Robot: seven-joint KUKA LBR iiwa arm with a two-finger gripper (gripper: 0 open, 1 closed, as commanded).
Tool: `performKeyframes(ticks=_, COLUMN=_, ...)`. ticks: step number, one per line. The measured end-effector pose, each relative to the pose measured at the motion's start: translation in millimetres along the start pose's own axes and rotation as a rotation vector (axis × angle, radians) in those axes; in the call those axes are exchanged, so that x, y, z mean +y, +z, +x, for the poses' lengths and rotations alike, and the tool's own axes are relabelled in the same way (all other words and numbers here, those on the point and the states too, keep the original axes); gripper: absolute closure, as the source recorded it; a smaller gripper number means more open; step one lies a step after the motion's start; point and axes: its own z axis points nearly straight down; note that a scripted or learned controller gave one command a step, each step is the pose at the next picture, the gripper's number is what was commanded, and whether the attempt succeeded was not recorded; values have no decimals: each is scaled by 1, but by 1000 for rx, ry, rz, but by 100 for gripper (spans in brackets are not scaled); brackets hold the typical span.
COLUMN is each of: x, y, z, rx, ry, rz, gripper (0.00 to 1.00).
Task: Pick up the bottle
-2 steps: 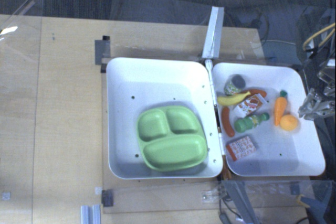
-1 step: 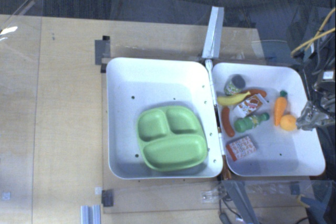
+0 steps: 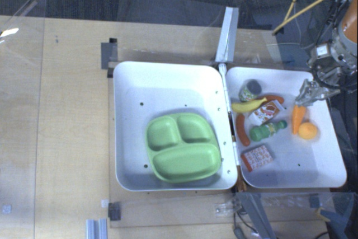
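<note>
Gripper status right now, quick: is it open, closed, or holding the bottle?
Gripper: cannot be told open or closed; it holds nothing visible. The green bottle lies in the right bin.

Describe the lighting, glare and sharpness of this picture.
Camera view: even, soft overhead light; faint shadows beside the green three-compartment plastic tray; a bright glare patch at the left edge of the pale wooden bench; the small green plastic bottle is coarse and low-detail; the metal tool looks slightly blurred.
</note>
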Motion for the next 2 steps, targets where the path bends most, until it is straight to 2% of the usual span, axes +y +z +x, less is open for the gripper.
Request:
performKeyframes(ticks=1, x=18, y=39, z=-1, rx=1, ry=-17, rz=-4, gripper=100)
performKeyframes(ticks=2, x=78, y=39, z=-5, rx=2, ry=-77, rz=-4, gripper=100)
